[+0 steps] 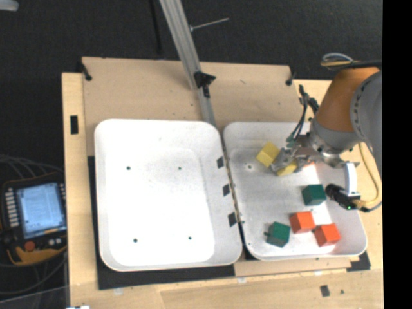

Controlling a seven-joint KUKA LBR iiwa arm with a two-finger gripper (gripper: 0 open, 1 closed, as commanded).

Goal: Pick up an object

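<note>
A tan bench (76,172) stands on dark floor (64,18). A grey pole (183,44) slants from twelve o'clock toward centre. At nine o'clock a lit pendant (35,211) lies beside cables (16,163). Light is even and dim.

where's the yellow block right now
In the camera view, the yellow block lies in the upper part of the right bin, just left of the hand, well above the green and orange blocks.

Two white bins (158,192), two green blocks (313,194), two orange blocks (302,221), and seemingly two yellow blocks (268,154).
</note>
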